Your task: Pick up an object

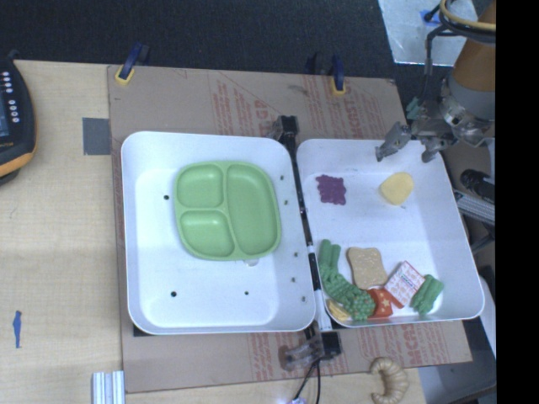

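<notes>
We see the grey two-finger gripper (413,147) spread, holding nothing, above the right shallow white bin's (446,225) far rim, near a yellow lumpy toy (396,188)

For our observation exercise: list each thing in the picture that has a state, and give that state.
pincer: open, holding nothing, above the right bin's far edge
green plate: flat in the left bin, nothing on it
yellow lump: loose in the right bin
purple grapes: lying loose
slice of bread: lying flat

Wooden bench (59,251), dark, perhaps carpeted floor (210,15)
</notes>
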Controlling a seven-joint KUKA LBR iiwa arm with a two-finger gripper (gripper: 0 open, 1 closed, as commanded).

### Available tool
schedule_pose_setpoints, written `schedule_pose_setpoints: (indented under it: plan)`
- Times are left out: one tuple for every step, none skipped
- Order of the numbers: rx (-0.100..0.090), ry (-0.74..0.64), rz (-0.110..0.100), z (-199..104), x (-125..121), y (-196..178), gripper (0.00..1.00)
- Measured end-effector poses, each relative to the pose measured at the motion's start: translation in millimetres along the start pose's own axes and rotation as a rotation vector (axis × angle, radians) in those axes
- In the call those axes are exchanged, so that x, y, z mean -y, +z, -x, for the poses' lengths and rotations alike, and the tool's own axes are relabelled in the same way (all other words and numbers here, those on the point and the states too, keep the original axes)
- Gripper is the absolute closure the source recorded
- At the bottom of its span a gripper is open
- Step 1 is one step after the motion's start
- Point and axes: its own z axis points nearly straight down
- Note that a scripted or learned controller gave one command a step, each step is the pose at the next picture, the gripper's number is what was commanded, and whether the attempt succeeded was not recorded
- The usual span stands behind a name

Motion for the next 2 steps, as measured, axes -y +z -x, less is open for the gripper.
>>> schedule_pose_setpoints:
  plan:
    - [-0.003,-0.006,-0.007,-70.5,19.6,48.1,0.00]
    - [-0.003,0.003,-0.015,-66.1,115.0,114.1,0.00]
